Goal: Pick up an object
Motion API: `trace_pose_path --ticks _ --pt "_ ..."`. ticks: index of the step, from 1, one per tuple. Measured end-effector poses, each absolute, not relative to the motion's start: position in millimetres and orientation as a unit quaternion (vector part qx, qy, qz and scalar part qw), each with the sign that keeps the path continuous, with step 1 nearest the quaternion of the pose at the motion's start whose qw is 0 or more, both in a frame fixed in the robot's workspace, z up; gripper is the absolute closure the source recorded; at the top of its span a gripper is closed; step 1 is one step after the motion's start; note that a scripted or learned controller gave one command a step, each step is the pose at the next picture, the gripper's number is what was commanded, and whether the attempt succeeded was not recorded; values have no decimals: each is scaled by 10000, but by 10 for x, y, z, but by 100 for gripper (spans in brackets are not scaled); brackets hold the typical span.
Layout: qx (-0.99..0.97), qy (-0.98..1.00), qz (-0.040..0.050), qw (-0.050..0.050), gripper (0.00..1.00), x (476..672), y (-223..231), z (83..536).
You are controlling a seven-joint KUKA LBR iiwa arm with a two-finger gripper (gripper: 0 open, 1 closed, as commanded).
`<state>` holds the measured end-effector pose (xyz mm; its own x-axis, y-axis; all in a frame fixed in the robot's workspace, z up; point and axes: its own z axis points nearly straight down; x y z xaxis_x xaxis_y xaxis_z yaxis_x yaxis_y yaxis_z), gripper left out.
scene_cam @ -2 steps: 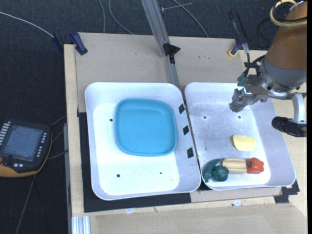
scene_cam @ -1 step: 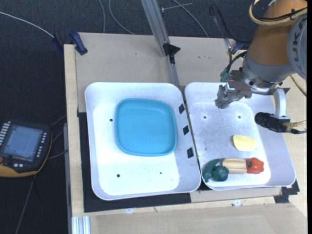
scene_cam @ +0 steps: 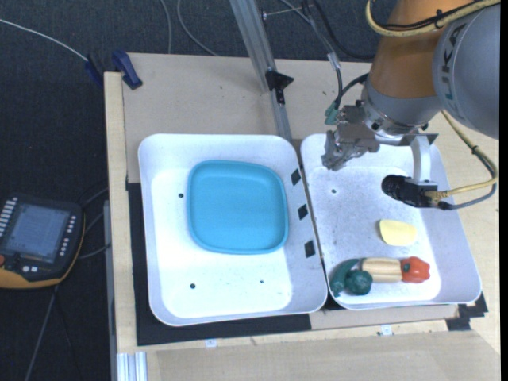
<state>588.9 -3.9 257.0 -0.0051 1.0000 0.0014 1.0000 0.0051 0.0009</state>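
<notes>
My gripper (scene_cam: 340,151) hangs over the far left part of the right bin (scene_cam: 343,213), below the orange band of the arm. Nothing shows between its fingers. Near the bin's front edge lie a dark green round piece (scene_cam: 352,280), a tan cylinder (scene_cam: 382,270) and a red piece (scene_cam: 415,270), side by side in a row. A pale yellow piece (scene_cam: 396,232) lies just behind them, toward the right. All of these sit well in front of the gripper.
The left bin (scene_cam: 163,236) holds a turquoise square plate (scene_cam: 237,205). A metal pole (scene_cam: 255,42) slants up behind the bins. A black cable fitting (scene_cam: 406,190) hangs over the right bin's right side. A handheld pendant (scene_cam: 36,239) lies off the bench at left.
</notes>
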Motion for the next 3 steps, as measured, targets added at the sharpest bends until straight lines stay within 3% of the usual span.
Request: trace_pose_path --ticks 2,3 --pt "-7058 -7084 1 7 100 5995 965 2431" --pt "-7069 -7073 -2 -1 0 5999 944 2440"
